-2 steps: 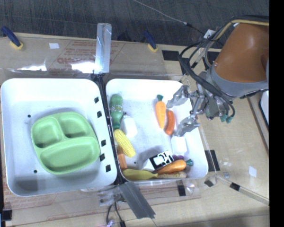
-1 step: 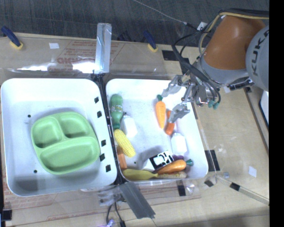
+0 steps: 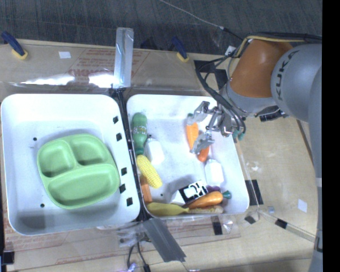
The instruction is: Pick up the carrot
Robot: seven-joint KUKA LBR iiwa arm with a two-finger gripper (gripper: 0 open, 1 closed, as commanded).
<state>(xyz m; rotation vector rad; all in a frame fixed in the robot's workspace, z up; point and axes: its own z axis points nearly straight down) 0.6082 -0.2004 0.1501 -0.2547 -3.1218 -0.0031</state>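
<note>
The gripper (image 3: pixel 199 130) sits in the right bin (image 3: pixel 238 171), fingers spread round the carrot (image 3: pixel 192 136) — touching it; corn (image 3: pixel 149 171) lies nearby.

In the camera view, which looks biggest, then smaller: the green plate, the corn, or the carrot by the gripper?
1. green plate, clearly largest.
2. corn and carrot look about alike; the gripper partly covers the carrot, so I won't rank them.
</note>
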